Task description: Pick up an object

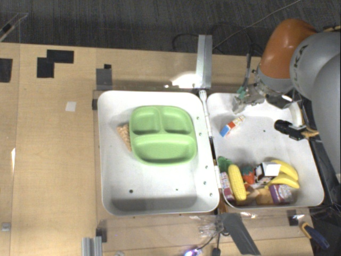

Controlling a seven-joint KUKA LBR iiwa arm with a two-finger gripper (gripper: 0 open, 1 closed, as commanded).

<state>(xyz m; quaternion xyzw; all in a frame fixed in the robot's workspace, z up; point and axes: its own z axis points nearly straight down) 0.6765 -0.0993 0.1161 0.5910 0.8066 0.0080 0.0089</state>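
- Grey KUKA arm with an orange band (311, 52) enters from the right of the camera view and reaches over the far part of the right bin; its two-finger gripper (246, 97) hangs near that bin's far left corner; whether it is open or closed cannot be told, and nothing is seen held in it.
- Left shallow white bin (112, 159) holds a green plastic divided tray (162, 134) near its middle, with a tan textured item (124, 136) showing at the tray's left edge, partly hidden beneath it.
- Right shallow white bin (314, 167) holds a heap of toy foods along its near edge: a yellow corn cob (236, 182), yellow bananas (287, 174), a purple packet (279, 194), and small items too crowded to identify.
- Small white tube with red and blue ends (232, 126) lies alone on the bin floor, apart from the heap; judged the likeliest object to pick.
- Deciding relation: the tube lies just nearward and slightly left of the gripper; its long axis runs diagonally, upper right to lower left in the camera view; a short descent should reach it, with jaws set across that axis.
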